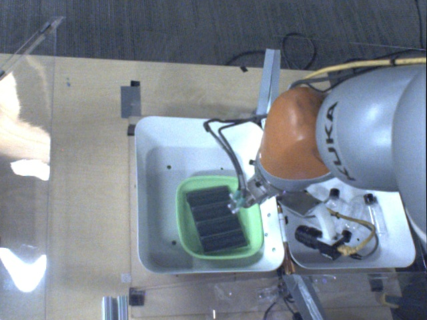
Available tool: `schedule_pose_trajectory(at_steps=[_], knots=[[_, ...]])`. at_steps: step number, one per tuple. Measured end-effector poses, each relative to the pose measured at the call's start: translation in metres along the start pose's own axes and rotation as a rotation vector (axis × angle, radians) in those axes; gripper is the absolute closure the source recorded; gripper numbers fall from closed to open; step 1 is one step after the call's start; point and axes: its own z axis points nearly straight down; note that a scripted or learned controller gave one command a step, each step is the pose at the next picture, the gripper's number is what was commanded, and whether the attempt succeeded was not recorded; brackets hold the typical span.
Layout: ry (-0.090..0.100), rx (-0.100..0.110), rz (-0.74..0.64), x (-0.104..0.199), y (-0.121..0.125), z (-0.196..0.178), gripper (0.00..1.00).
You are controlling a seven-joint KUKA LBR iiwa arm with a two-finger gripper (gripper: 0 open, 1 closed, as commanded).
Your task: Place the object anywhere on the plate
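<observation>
binwatcher: Closest to the lens is the arm, orange band and all, reaching in from 3 o'clock and leaning over the seam between the two bins. Its gripper sits at the plate's 2 o'clock edge, right against the upper right corner of the block.

kuka_fan: So is it holding the block or not?

binwatcher: Honestly can't tell. The gripper looks tiny from up there, so whether it's spread or pressed together I can't say. What I can say is the block lies flat inside the plate, long side running 11 to 5 o'clock, all of it within the green rim.

kuka_fan: Then the job's basically done?

binwatcher: My guess, yeah. Block on plate is what the task asks, and anywhere counts. The gripper low at that corner reads to me as a set-down spot. It's the side nearest the arm, so the wrist doesn't have to cross the plate. What's left, I reckon, is a clean lift that doesn't drag the block over the rim.

kuka_fan: What else is in the bins?

binwatcher: For the left bin, just the plate, tucked toward its 4 o'clock corner, with white floor showing from 9 to 12. Most of the right bin is under the arm, so I won't vouch for what's in it. Both sit on the pale wood bench.
</observation>
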Motion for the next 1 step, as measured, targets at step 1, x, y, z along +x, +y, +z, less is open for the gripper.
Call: schedule_pose_trajectory(at_steps=[1], knots=[[0.0, 0.0, 0.0, -0.0001, 0.0, -0.0002, 0.0]])
